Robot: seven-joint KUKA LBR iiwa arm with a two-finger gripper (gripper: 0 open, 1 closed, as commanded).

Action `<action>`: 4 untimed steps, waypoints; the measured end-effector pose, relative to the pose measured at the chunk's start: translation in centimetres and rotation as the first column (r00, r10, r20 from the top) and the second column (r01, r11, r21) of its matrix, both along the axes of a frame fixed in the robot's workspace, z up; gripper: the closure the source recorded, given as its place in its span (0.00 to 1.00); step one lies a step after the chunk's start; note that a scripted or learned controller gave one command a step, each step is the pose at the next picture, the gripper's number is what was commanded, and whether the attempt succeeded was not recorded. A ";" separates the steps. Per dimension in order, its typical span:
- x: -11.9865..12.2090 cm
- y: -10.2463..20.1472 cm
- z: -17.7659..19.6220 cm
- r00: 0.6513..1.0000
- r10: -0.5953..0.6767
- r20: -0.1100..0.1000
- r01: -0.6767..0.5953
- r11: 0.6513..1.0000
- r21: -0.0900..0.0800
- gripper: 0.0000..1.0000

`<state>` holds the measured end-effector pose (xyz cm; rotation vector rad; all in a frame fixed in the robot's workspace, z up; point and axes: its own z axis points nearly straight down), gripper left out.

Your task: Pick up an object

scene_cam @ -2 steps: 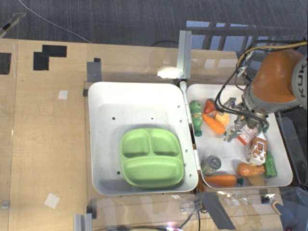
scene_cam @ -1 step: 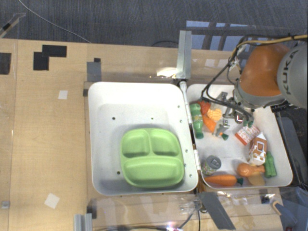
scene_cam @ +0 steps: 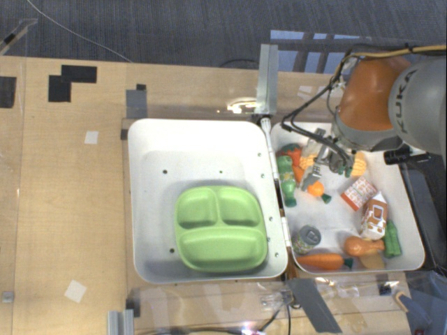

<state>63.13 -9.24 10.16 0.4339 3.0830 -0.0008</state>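
**Claw low over the toy food, grasp not confirmed**

Claw [scene_cam: 327, 160] sits down in the upper part of the right bin [scene_cam: 412, 257], its dark fingers among the toy food near the bin's far wall. I cannot tell from up here whether it is released or clenched; the arm's wrist [scene_cam: 367, 96], orange and bulky, hangs right above it and the tips blur into the clutter. Nothing is plainly between the fingers, so I won't call anything held.

Closest candidates: a small orange carrot-like piece [scene_cam: 316, 187] just below the claw, a green vegetable piece [scene_cam: 284, 166] to its left by the bin's dividing wall, and a yellow corn-like piece [scene_cam: 360, 163] just to its right. Further down the bin lie a red-and-white packet [scene_cam: 357, 192], a small carton [scene_cam: 375, 218], a round tin [scene_cam: 307, 237], a long orange sausage-like piece [scene_cam: 321, 261] and a green pickle-shaped piece [scene_cam: 392, 241]. The left bin [scene_cam: 150, 257] carries a green divided plate [scene_cam: 220, 227], well apart from the action.

My read is that I'm at the reach-and-grasp step, with nothing lifted yet. Next I'd want the fingers closed squarely around one piece, most likely the orange one, and then a straight lift clear of its neighbours. The pieces are crowded and touching, so a nudge or a slipped pinch looks likely; I'd only trust the grasp once the piece rises with the claw.
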 end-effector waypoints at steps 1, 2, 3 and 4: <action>0.7 0.2 1.6 1.000 0.007 0.028 -0.007 1.000 -0.002 1.00; 2.9 0.1 14.8 0.999 0.043 -0.004 -0.043 0.999 0.001 1.00; 2.9 0.3 15.7 0.999 0.048 -0.002 -0.048 0.999 0.001 1.00; 3.2 0.4 17.0 0.999 0.052 0.010 -0.052 0.999 0.000 1.00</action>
